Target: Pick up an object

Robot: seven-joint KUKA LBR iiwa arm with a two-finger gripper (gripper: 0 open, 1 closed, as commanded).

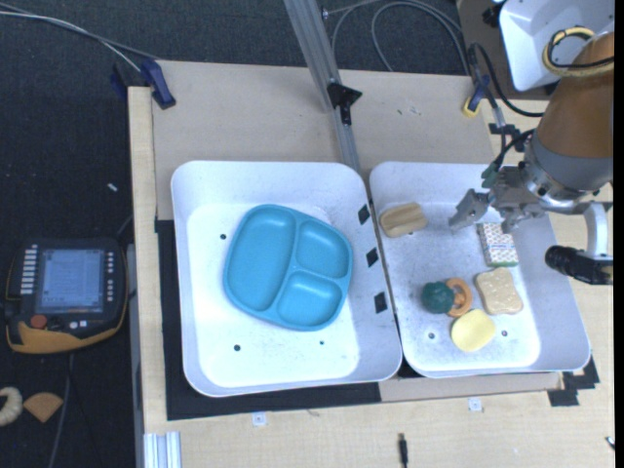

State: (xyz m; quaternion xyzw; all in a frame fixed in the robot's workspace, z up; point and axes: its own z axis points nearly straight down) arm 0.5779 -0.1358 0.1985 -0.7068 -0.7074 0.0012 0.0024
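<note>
Item 1, far left, off the bench (146, 261): a handheld control pendant (66, 292) with a lit screen, lying on the dark floor

Item 2, left bin (195, 291): shallow, white, holding a blue divided tray (288, 266) with three compartments, tilted slightly and set near the bin's middle

Item 3, between the bins at the back: a grey metal pole (317, 37) running up out of view

Item 4, right bin (556, 339): shallow, white, touching the left bin along its inner edge. Contents, left to right:
- tan sponge-like block (402, 218), near the back-left corner, apart from the rest
- dark green round object (438, 296) touching an orange ring-shaped piece (459, 297) just beside it
- yellow rounded object (473, 331), near the front edge, just below the orange piece
- beige toast-shaped slab (498, 291), just right of the orange piece
- small white patterned packet (498, 244), just behind the slab

Item 5, gripper (490, 208): hangs over the back half of the right bin, on the grey arm (575, 135) entering from the right. Two dark fingers (467, 210) appear spread apart with nothing between them. The patterned packet lies just in front of and below the gripper, nearest of all objects; the tan block lies to its left, near but apart; the slab, orange piece, green and yellow objects lie farther forward
</note>
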